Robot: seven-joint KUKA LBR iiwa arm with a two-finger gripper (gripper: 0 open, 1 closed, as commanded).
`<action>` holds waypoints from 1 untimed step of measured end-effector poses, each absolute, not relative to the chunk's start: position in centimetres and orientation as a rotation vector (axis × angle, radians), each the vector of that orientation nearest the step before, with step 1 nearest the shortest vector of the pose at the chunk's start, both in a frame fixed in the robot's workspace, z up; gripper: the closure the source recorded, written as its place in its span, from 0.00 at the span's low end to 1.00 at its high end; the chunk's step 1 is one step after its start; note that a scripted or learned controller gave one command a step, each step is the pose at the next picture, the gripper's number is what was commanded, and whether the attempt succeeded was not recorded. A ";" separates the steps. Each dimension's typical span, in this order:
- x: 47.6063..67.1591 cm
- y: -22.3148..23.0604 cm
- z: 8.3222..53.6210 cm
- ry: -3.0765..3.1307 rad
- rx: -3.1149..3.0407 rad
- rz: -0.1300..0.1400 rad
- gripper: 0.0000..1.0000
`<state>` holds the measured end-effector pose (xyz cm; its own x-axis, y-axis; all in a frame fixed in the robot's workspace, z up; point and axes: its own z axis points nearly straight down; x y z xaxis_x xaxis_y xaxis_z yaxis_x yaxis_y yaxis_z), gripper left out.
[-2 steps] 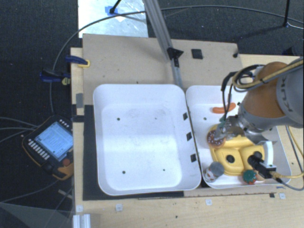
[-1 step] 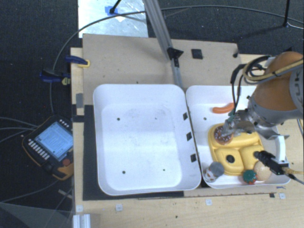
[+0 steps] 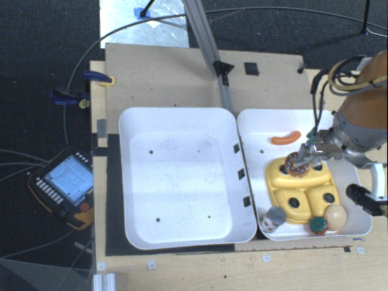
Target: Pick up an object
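My gripper [image 3: 305,156] reaches in from the right and hangs low over the right bin [image 3: 254,132]. Its tip is right at a small brown ring-shaped object [image 3: 296,165] that lies on top of a yellow block with dark holes [image 3: 303,190]. The view does not show whether the ring is held. An orange sausage-shaped piece [image 3: 285,139] lies just behind the gripper's tip. At the bin's front are a grey cylinder [image 3: 274,216], a green ball [image 3: 319,225] and a beige ball [image 3: 334,216].
The left bin [image 3: 179,174] stands beside the right one, with black clips [image 3: 241,173] along the shared rim. A metal pole [image 3: 206,35] slants in from the back. A teach pendant [image 3: 63,183] lies left of the bench.
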<state>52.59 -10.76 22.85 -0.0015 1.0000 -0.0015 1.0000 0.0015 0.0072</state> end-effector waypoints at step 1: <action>52.7 -10.8 26.9 2.224 2.213 0.005 1.00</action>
